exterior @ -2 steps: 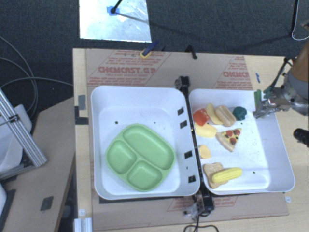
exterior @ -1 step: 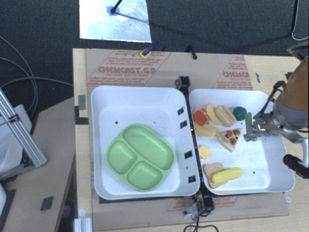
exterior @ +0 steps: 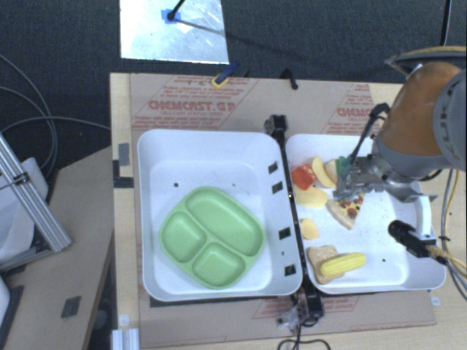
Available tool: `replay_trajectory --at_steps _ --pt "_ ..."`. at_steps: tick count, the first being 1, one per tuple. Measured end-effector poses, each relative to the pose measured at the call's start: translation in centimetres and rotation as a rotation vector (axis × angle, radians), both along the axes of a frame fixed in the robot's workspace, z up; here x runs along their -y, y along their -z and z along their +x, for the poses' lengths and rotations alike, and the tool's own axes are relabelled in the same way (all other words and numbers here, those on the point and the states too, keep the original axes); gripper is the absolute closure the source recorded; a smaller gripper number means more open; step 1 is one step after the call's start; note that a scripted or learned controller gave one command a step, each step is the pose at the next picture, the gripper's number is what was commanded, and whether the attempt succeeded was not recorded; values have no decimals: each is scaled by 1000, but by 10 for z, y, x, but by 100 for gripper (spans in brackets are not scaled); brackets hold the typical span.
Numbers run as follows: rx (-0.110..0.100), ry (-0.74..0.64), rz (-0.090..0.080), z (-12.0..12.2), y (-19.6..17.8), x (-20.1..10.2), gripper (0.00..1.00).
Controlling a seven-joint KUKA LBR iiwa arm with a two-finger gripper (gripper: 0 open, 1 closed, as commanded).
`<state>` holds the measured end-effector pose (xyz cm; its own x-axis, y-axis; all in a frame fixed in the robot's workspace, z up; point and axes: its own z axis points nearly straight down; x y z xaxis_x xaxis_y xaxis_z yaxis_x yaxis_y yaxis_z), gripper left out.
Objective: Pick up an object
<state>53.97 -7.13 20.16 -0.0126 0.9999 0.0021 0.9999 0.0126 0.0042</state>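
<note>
The right bin (exterior: 387, 279) holds toy food: a red piece (exterior: 303, 176), pale yellow slices (exterior: 322, 170), a yellow piece (exterior: 312, 197), a pizza slice (exterior: 346, 210), a small orange-yellow piece (exterior: 310, 229), a bread slice (exterior: 319, 254) and a corn cob (exterior: 343, 264). My gripper (exterior: 348, 188) hangs low over the bin's upper middle, right above the top of the pizza slice and beside the pale slices. The wrist hides the fingertips, and I see nothing clearly between them.
The left bin (exterior: 157, 162) holds a green divided plate (exterior: 211, 235). A black divider (exterior: 288, 210) runs between the bins. The arm's grey and orange body (exterior: 423, 122) covers the right bin's upper right corner. Cardboard lies under both bins.
</note>
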Motion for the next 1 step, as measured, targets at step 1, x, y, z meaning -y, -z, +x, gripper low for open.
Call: replay_trajectory --at_steps 1 --pt "0 13 -4 7 119 19 100"
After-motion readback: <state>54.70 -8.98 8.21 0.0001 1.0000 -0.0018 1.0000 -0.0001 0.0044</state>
